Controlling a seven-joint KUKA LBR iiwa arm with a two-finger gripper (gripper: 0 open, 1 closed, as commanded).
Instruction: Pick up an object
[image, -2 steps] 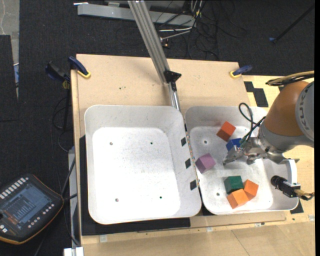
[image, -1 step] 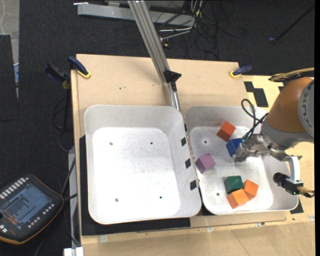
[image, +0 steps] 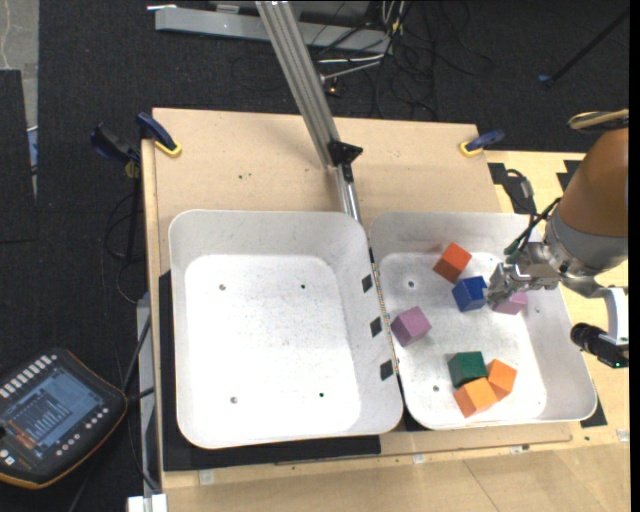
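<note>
nearest the lens, two orange cubes (image: 484, 388) and a green cube (image: 466, 367) sit at the right bin's (image: 560, 400) front. farther back, the tool (image: 508, 285) hangs low with the blue cube (image: 469, 293) just to its left and a purple block (image: 511, 303) touching beneath; its grip state i cannot tell.

1. We are seeing the arm (image: 600, 200) being cut off by the right edge.
2. The hand (image: 512, 282) is partly hiding a purple block (image: 511, 303).
3. We are finding its fingers too small to judge.
</note>
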